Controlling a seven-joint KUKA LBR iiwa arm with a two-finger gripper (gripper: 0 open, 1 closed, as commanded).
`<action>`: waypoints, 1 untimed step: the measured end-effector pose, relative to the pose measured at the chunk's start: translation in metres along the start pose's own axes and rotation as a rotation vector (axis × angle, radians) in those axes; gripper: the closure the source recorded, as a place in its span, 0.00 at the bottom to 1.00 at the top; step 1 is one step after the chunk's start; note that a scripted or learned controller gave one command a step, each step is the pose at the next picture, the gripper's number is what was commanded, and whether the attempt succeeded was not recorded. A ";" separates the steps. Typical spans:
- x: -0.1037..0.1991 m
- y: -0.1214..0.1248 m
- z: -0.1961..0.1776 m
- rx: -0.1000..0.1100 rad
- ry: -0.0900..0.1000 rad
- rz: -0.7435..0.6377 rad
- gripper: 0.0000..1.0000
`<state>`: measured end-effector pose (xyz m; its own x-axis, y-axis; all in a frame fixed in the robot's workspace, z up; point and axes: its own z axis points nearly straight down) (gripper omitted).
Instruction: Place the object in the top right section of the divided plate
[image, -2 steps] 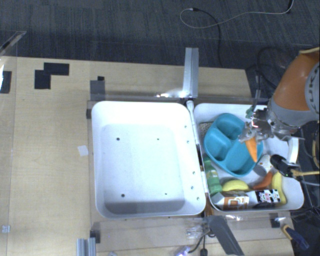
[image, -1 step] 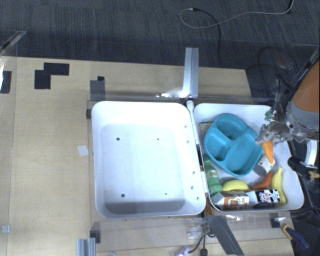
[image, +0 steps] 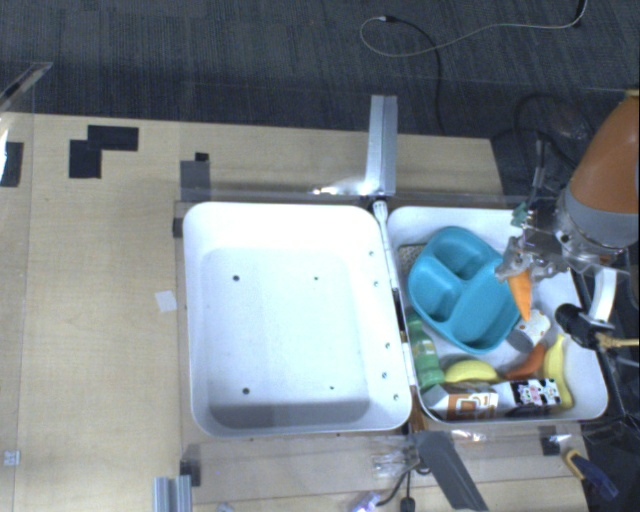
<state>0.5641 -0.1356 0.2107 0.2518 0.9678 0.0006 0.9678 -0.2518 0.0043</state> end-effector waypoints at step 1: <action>0.044 0.034 0.025 0.001 0.000 0.041 1.00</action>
